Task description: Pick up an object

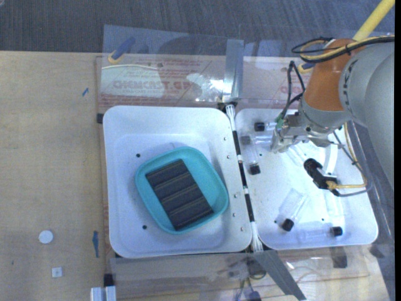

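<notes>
A teal dish sits in the left bin with a dark ribbed block lying in it. The right bin holds a clear vial with a black cap near the front. A second clear vial lies along the front wall, its black cap to the right. Two small black pieces lie near the bin's left side, one at the back and one further forward. My gripper hangs low over the back of the right bin, between those two pieces and apart from both vials.
A clear plastic sheet with red lettering lies behind the bins. The divider between the bins runs just left of the gripper. The arm's orange band and grey body cover the right bin's back right corner.
</notes>
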You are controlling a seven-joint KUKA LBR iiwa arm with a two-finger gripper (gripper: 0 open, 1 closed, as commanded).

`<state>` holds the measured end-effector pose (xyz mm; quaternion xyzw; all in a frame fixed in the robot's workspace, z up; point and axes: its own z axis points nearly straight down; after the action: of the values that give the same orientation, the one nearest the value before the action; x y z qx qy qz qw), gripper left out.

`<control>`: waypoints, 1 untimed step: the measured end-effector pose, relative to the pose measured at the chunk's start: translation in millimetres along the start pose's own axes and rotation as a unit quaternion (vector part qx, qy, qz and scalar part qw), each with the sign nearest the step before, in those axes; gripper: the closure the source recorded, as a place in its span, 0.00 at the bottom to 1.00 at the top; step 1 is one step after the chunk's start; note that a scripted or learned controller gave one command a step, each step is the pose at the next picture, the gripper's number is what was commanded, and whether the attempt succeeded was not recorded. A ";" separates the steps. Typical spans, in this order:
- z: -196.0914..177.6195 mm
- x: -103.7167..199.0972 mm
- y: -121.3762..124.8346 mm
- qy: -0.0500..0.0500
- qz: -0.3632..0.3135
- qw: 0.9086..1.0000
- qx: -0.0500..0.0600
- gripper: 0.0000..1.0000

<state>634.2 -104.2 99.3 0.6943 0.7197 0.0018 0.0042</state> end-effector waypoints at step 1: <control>0.1 0.3 0.0 0.000 0.000 1.000 0.000 0.00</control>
<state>634.2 -103.9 99.1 0.6942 0.7198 0.0017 0.0041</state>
